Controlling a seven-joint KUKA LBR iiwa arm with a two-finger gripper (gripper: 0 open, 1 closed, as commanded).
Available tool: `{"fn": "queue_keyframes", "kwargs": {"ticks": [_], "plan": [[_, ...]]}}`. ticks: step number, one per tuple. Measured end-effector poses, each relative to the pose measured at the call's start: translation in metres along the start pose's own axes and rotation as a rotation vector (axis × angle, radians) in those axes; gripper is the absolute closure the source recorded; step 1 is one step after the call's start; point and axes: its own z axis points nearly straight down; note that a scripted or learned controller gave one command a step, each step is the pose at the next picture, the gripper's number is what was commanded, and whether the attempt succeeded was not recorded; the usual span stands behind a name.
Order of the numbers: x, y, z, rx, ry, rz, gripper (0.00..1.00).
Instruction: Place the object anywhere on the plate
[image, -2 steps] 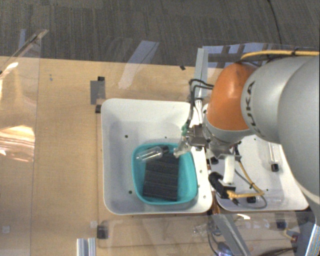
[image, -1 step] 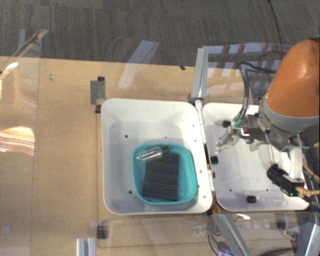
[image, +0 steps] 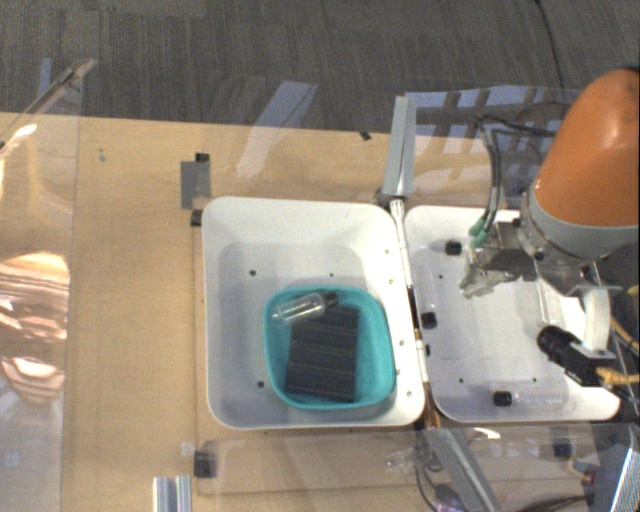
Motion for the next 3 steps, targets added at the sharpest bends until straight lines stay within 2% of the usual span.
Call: {"fn": "queue_keyframes", "kwargs": {"ticks": [1,2,3], "plan": [[0.060,0.026,0.093,0.011,0.003,-0.258,1.00],[0.060,0.026,0.093,0.011,0.003,-0.257,0.00],[0.060,0.028,0.082,0.006,0.004,-0.259,1.00]]}}
